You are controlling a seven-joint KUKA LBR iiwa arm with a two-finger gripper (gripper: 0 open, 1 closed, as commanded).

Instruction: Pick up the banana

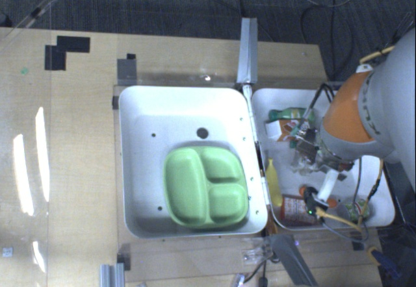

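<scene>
One arm (383, 94), grey with an orange band, reaches in from the right and bends down over the right bin (389, 211); its wrist hangs low above the bin's middle. Claw (311, 159): buried among cables and clutter, whether released or clenched cannot be told.

Two white bins, side by side on the tabletop (71, 169).

Left bin (140, 117): one green divided tray (207, 185), three compartments, lying in the lower half. A small dark hole marks the floor just above it.

Right bin: banana (273, 182), yellow, lying lengthwise along the left wall, just left of the claw and apart from it. A green-and-white packet (284, 114) near the top; a dark red packet (296, 209) near the bottom, beside the banana's lower end.
</scene>
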